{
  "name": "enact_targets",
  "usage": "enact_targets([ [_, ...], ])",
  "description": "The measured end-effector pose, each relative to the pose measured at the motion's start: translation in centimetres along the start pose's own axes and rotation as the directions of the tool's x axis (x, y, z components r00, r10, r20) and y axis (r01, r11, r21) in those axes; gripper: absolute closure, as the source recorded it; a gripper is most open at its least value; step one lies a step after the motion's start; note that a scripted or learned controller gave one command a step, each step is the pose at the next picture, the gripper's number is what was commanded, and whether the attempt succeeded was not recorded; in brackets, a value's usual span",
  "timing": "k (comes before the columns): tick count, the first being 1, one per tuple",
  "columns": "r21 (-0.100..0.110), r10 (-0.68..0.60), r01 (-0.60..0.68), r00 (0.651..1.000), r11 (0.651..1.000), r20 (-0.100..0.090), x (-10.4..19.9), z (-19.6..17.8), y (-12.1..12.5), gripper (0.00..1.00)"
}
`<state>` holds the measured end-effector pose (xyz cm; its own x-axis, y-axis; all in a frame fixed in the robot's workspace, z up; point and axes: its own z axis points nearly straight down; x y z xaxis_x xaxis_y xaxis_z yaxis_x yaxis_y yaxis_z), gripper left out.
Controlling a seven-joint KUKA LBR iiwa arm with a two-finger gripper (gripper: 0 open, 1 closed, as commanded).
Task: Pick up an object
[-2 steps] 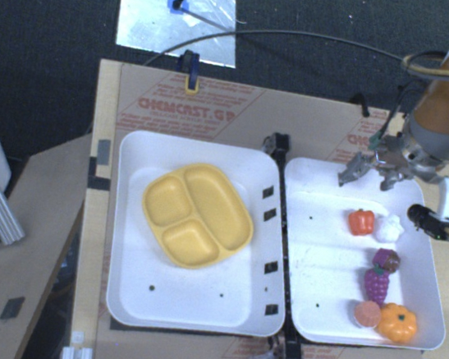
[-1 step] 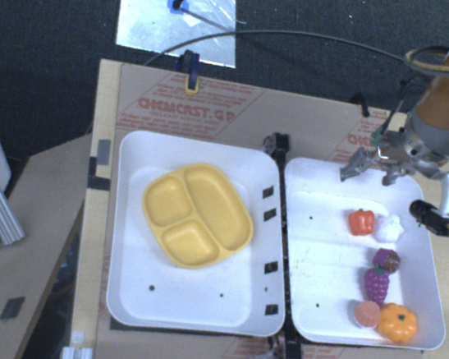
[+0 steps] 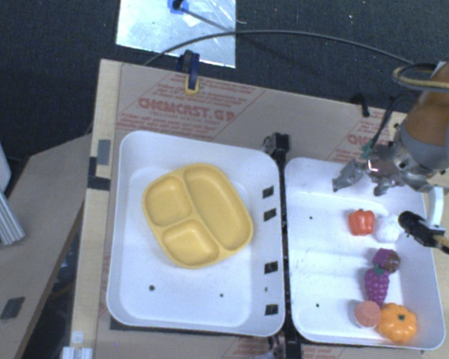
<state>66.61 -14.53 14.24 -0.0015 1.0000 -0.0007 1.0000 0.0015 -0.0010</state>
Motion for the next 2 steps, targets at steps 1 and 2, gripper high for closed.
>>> enact_targets([
  [1,-0.001,-0.003,0.003,1.0,1.0,0.0,0.1,5.1,0.0,0.0],
  [2,-0.007,-0.004,0.004,1.0,1.0,0.001,0.1,3.7,0.2,1.0],
])
